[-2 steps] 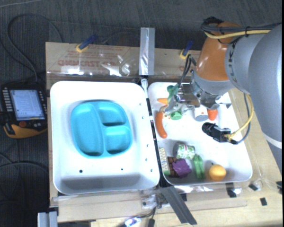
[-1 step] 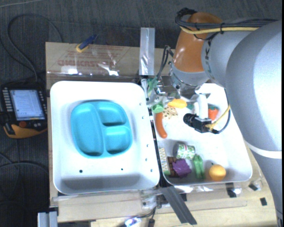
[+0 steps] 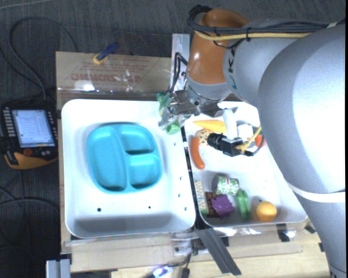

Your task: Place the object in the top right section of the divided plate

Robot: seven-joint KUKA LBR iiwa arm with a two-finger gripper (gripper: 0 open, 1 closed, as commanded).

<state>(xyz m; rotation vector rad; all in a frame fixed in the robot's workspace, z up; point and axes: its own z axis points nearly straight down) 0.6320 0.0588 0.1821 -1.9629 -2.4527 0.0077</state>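
A blue divided plate (image 3: 107,181) lies in the left bin (image 3: 75,213); its small top right section (image 3: 137,139) holds nothing. My gripper (image 3: 171,113) hovers over the wall between the two bins, just right of and a little behind the plate. A slim green object (image 3: 173,127) sits between its fingers, with green ends poking out above and below them. The grey arm with its orange band (image 3: 211,51) reaches in from the right and hides part of the right bin.
The right bin (image 3: 278,178) holds a yellow banana (image 3: 209,124), an orange-red sausage shape (image 3: 196,153), a green-white can (image 3: 227,185), a purple item (image 3: 222,205), a green piece (image 3: 242,204) and an orange fruit (image 3: 266,211). A pendant (image 3: 25,133) lies at far left.
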